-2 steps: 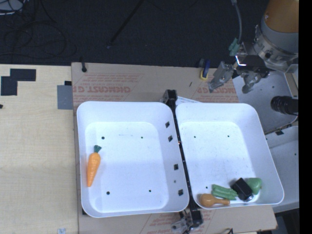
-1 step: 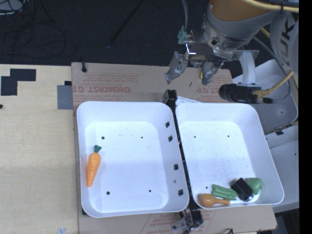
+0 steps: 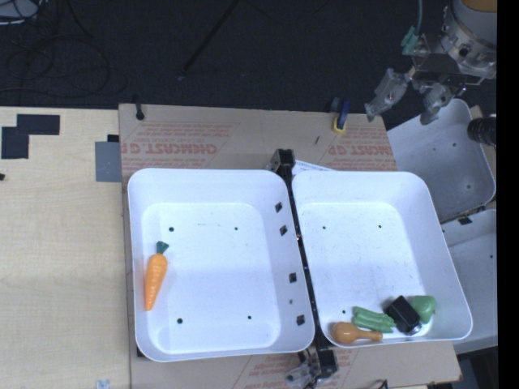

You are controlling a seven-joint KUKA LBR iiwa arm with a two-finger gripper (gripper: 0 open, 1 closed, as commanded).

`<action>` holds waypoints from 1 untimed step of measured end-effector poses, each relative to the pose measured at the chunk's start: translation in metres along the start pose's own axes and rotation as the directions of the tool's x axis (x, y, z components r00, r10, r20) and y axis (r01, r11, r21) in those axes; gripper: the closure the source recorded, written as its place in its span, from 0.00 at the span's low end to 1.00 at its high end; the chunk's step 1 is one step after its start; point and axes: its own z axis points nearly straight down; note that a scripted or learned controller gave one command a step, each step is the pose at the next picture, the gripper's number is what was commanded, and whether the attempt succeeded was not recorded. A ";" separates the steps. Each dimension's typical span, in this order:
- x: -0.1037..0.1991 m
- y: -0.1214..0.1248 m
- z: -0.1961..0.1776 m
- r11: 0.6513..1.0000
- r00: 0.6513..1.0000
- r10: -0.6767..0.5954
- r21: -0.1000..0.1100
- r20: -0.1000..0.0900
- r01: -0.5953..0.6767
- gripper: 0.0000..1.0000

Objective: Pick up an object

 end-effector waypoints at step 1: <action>0.116 -0.022 -0.081 1.000 1.000 -0.024 -0.006 -0.008 0.024 0.00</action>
